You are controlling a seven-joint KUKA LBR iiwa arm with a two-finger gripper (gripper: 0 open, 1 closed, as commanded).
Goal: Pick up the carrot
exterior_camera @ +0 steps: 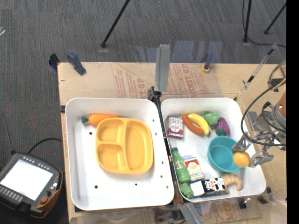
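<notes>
The carrot, orange with a green stub at its left end, lies in the left bin along the far left edge of the yellow divided plate. My gripper hangs over the right side of the right bin, far from the carrot. Its fingers stand apart, so it is open. A small orange fruit sits right below the fingers, by the rim of the teal bowl; I see no grip on it.
The right bin also holds a banana, a green fruit, purple grapes, a red box, a green bottle, small cartons, and a tan piece. A tablet lies at the lower left.
</notes>
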